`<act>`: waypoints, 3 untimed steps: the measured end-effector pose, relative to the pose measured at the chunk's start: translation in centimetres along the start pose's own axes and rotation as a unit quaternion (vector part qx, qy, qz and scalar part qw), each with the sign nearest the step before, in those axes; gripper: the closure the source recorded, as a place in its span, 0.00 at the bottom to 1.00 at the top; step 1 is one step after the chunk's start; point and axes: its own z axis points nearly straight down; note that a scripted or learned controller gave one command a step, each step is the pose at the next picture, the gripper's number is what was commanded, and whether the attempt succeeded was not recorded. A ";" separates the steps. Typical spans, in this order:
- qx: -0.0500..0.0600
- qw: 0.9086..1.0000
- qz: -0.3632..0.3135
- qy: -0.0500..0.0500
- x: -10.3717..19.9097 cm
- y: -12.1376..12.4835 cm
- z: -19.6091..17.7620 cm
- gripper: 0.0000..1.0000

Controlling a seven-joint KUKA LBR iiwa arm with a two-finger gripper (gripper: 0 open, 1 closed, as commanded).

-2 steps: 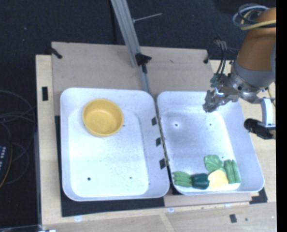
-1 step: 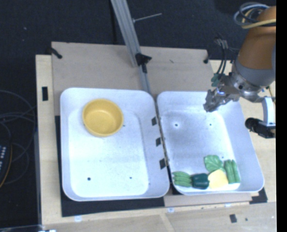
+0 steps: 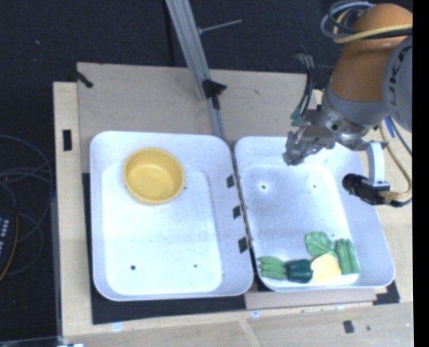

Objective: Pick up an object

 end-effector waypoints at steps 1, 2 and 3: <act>0.001 1.000 0.000 0.000 4.3 0.2 1.2 1.00; 0.000 1.000 0.000 0.000 10.3 -0.2 0.9 1.00; 0.001 1.000 -0.001 0.000 16.3 -0.2 1.2 1.00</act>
